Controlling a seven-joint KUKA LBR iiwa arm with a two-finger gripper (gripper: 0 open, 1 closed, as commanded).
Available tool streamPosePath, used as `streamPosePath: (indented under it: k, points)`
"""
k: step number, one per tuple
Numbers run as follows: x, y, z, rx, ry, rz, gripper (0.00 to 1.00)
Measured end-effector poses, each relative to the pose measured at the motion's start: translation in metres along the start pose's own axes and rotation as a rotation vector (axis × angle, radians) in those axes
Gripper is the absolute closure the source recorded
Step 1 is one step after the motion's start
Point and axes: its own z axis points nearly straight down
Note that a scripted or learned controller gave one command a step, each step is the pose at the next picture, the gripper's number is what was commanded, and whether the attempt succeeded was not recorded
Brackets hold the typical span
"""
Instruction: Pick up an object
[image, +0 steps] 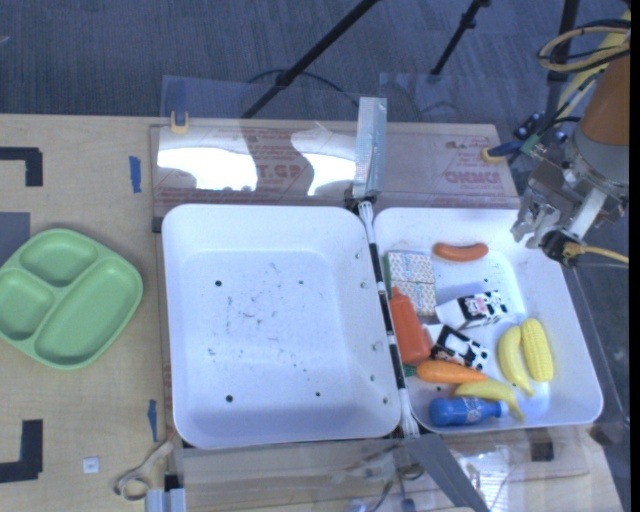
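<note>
The right bin (578, 330) holds several toy items: a sausage (460, 251), a checkered packet (412, 281), a red-orange block (407, 328), a carrot (450, 371), two black-and-white cow figures (481, 307), a banana (511, 356), a corn cob (538, 347) and a blue bottle (459, 411). My gripper (534, 232) hangs over the bin's far right corner, above and to the right of the sausage. Its two fingers stand apart with nothing between them.
The left bin (270, 320) sits beside the right one, with a raised divider (385, 300) between them. A green divided plate (65, 297) lies on the bench at far left. Cables (585, 50) hang near the arm at upper right.
</note>
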Motion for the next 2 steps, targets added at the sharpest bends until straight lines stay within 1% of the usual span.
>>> streamPosePath:
  k: [1, 2]
  points:
    - [-0.020, 0.065, -0.025, -0.004, 0.001, 0.045, 1.00]
    - [-0.051, 0.012, -0.014, -0.001, 0.001, -0.075, 1.00]
